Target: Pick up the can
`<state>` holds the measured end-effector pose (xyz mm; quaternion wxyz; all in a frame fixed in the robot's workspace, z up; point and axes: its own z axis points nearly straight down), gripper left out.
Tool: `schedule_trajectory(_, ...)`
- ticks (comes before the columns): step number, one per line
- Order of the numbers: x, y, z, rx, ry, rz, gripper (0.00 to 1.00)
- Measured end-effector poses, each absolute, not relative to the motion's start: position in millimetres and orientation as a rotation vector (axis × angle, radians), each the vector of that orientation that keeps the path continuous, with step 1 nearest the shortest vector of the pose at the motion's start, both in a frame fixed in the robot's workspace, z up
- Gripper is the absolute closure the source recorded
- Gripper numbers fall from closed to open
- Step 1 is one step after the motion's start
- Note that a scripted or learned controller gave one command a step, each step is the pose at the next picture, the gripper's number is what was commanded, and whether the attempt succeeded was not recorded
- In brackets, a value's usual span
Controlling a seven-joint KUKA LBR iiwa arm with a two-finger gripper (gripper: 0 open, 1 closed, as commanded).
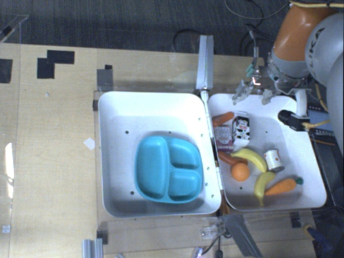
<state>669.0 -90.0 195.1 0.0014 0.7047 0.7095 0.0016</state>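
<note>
A small metal can [273, 159] lies on its side near the right bin's [317, 190] right wall, beside a curved banana [252, 157]; gripper [252, 92] hovers at the far rim, fingers apart, holding nothing.

Wooden bench [48, 144] bearing two white bins [107, 144]

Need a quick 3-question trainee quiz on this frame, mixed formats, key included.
1. True or false: the can lies in the right bin.
2. What sits in the left bin? A) blue tray B) carrot C) can
3. Fill in: the gripper hovers over the right bin's ____ edge in the view.

Key
1. True; the can lies beside the bananas.
2. A; the blue tray.
3. Top; it is apart from the can.
</note>
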Motion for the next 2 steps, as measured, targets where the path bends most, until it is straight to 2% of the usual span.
schedule_trajectory(1,600.2,-144.6,188.6,2.491,1.91,0.004,0.0)
schedule_trajectory(2,630.7,-180.4,199.5,2.586,1.776,0.005,0.0)
